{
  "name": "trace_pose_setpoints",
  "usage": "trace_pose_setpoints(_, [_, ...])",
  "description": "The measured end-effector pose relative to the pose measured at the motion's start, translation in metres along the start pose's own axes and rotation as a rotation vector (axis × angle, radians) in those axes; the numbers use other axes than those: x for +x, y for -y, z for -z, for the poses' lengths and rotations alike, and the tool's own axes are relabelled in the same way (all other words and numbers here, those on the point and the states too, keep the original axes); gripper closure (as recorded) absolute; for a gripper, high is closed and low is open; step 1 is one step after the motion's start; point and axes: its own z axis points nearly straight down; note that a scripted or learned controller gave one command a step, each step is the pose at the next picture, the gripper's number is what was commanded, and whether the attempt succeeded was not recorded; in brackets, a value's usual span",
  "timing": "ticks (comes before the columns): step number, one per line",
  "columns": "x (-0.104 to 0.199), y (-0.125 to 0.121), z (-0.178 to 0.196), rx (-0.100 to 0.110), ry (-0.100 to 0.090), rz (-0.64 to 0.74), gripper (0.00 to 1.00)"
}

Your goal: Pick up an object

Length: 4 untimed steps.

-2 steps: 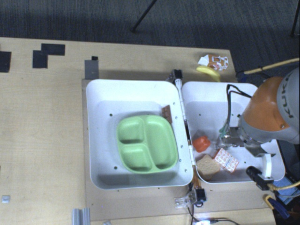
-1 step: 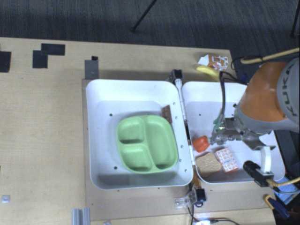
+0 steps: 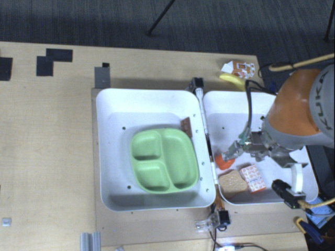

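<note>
An orange-red object (image 3: 225, 162) — small, rounded, too blurred to name more exactly — lies on the floor of the right white bin (image 3: 225, 114), close to that bin's left wall and the divider between the two bins. The gripper (image 3: 234, 151) sits directly over it, reaching down and leftward from the grey wrist, and its tip appears to touch or nearly touch the object's upper edge; whether its grip is released or clenched cannot be told from this slant, and nothing is plainly seen clamped in it. The arm (image 3: 298, 111), with its broad orange band, covers the right part of that bin.

Just beside the orange-red object, toward the near wall, lies a brown slice of bread (image 3: 233, 182), and touching its right side is a small white packet with a red checked pattern (image 3: 253, 177).

The left white bin (image 3: 112, 119) holds a pale green divided tray (image 3: 164, 160) with three compartments — it lies flat, slightly turned, near the middle of the floor. A small brown item (image 3: 185, 124) leans at the tray's far right corner against the bin's right wall.

On the bench beyond the right bin rest a yellow banana-shaped piece (image 3: 232, 79) and a white-and-orange wrapper (image 3: 239, 68).
</note>
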Motion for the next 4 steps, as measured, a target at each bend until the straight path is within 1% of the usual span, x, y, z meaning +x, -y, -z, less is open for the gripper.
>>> trace_pose_setpoints(1, [-0.030, -0.007, -0.088, -0.008, 0.002, 0.000, 0.00])
trace_pose_setpoints(2, [-0.032, -0.009, -0.077, -0.014, 0.006, 0.000, 1.00])
trace_pose_setpoints(3, [0.026, -0.081, 0.000, -0.001, -0.001, 0.001, 1.00])
trace_pose_setpoints(4, [0.026, -0.081, 0.000, 0.001, 0.000, 0.002, 0.00])
